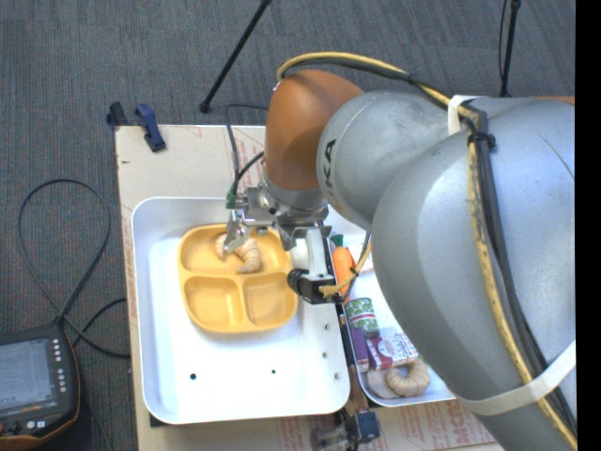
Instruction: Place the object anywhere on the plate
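The arm leans in over the left bin, and the gripper is right down over the yellow divided plate; it sits at the plate's far compartment, the big 1 of 3. Under it lies a pale, curled croissant-like pastry, resting inside that compartment; the metal fingers stand to either side of its upper end, apart rather than pressed together, though whether they touch it I cannot tell from this angle. So the object looks to be on the plate already, by my reading; the placing itself seems as good as done. What is left, I judge, is a clean let-go and a lift clear without dragging the pastry over the rim. The 2 near compartments hold nothing. Over in the right bin lie a second pale pastry, a packet and something orange; none is on the plate.
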### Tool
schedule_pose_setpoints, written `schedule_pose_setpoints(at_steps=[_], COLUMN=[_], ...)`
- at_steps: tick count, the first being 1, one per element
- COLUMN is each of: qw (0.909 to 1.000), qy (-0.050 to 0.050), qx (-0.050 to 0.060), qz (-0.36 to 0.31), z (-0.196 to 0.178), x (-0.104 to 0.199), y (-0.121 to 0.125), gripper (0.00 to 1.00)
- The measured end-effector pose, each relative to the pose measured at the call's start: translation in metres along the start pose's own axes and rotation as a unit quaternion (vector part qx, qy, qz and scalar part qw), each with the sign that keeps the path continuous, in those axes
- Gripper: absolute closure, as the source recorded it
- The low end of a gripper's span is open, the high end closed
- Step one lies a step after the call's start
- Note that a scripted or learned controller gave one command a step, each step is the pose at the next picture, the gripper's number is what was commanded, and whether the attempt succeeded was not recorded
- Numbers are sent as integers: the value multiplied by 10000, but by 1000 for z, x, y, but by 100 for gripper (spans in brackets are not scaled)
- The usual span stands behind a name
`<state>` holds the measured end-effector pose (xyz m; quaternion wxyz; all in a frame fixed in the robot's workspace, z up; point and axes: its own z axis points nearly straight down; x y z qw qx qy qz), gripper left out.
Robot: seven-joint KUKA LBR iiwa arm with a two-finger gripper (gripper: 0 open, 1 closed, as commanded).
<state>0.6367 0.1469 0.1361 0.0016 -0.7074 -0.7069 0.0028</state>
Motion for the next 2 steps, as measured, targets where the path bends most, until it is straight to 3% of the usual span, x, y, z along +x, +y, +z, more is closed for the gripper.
schedule_pose_setpoints(at_steps=[2], qw=[10000], qy=[6], qx=[-17], qz=[-4], z=[-2], x=[1], y=[1], gripper=[0])
